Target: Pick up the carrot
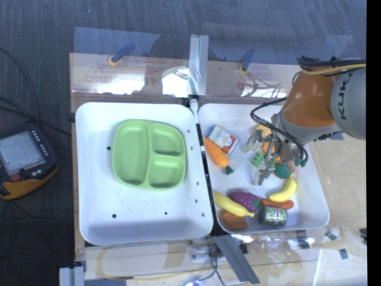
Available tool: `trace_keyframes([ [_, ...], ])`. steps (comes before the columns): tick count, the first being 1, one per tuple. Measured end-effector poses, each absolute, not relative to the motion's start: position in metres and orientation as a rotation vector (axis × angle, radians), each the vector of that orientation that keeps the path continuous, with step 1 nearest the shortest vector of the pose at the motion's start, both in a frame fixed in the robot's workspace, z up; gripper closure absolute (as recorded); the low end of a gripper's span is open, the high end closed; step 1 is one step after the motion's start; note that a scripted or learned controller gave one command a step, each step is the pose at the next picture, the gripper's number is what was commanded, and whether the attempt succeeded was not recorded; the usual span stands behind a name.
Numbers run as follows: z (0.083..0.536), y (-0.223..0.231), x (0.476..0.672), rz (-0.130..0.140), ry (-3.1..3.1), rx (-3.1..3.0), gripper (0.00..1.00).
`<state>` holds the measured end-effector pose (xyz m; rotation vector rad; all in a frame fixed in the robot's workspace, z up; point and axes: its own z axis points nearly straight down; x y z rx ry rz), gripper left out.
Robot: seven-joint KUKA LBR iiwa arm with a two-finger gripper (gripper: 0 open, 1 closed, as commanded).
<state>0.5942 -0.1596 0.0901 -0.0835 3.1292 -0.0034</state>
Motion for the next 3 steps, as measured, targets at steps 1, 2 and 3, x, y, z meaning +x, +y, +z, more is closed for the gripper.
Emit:
trace_keyframes([
  [1,0.102,-0.159,0.597,-0.008,3.121,-0.085,1.0],
  [2,0.111,-0.158,0.597,-0.01,3.119,-0.085,1.0],
  [3,0.169,-0.146,0.616,-0.005,3.13,-0.103,1.0],
])
